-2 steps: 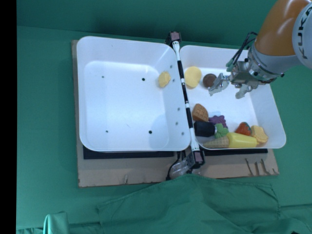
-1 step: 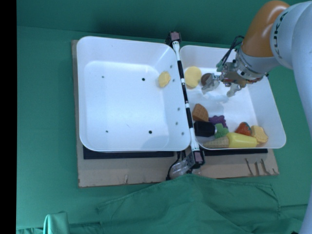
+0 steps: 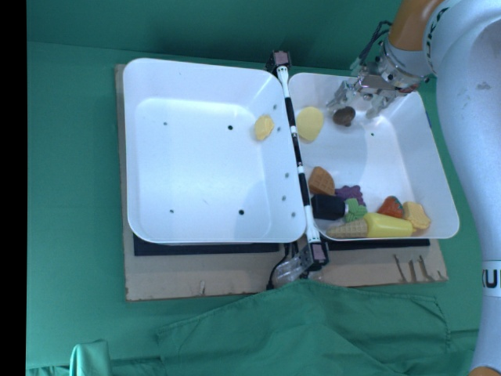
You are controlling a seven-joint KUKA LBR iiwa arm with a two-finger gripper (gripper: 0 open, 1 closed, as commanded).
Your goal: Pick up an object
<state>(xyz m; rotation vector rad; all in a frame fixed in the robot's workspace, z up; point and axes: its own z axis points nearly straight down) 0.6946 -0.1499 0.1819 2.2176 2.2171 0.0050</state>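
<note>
Small dark brown object (image 3: 344, 116): located in the right bin (image 3: 438, 186), near its far edge, resting on the bin floor. Shape roughly rounded; no clear long axis or pointing direction can be determined.

Gripper (image 3: 360, 100): positioned directly above the brown object, fingers spread to either side of it, released, nothing gripped between them. Arm (image 3: 470, 77) enters from the right, orange band above the wrist.

Adjacent items: a pale yellow piece (image 3: 309, 124) just left of the brown object, beside the divider. A yellow chip-like piece (image 3: 264, 128) lies in the left bin (image 3: 156, 92) near its right wall.

Near corner of the right bin: an orange wedge (image 3: 321, 182), purple grapes (image 3: 350, 193), a black item (image 3: 329, 206), an ice-cream cone (image 3: 347, 229), a yellow pepper-like piece (image 3: 387, 225), a red strawberry (image 3: 391, 207), clustered and touching.
</note>
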